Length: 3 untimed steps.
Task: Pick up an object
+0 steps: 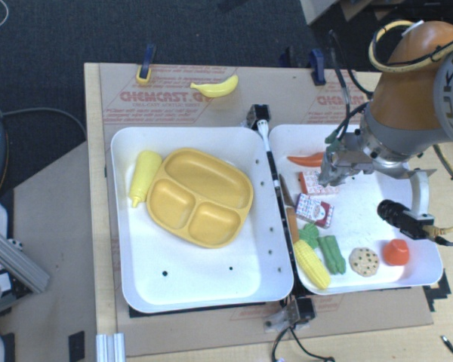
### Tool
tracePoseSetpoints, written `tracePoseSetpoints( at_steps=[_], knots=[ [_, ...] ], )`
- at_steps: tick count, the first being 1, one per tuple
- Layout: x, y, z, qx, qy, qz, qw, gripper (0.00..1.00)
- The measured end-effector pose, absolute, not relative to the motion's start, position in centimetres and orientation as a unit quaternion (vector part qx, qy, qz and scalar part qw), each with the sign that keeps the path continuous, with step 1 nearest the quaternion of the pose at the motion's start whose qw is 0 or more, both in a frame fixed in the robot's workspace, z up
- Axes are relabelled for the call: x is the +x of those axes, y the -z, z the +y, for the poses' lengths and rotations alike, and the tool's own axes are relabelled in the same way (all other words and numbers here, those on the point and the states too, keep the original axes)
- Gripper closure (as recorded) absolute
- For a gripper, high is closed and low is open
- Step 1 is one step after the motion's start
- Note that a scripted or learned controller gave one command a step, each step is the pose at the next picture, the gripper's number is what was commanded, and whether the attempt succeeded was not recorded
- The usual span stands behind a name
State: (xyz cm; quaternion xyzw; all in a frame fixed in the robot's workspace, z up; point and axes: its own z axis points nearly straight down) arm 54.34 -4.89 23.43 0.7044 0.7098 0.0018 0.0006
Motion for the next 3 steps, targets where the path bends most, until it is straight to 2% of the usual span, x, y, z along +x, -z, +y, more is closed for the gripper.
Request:
tracePoseSetpoints(
  at_steps=[1, 2, 3],
  knots=[
    [55.0, -23.4, -0.4, 0.705, -0.0010, 0.709, 0.000, 1.00],
    [54.3, -22.3, -0.9, 0.707, 0.0011, 0.707, -0.001, 1.00],
    [54.7, -23.3, -0.7, 0.707, -0.0007, 0.707, 0.001, 1.00]
  ],
)
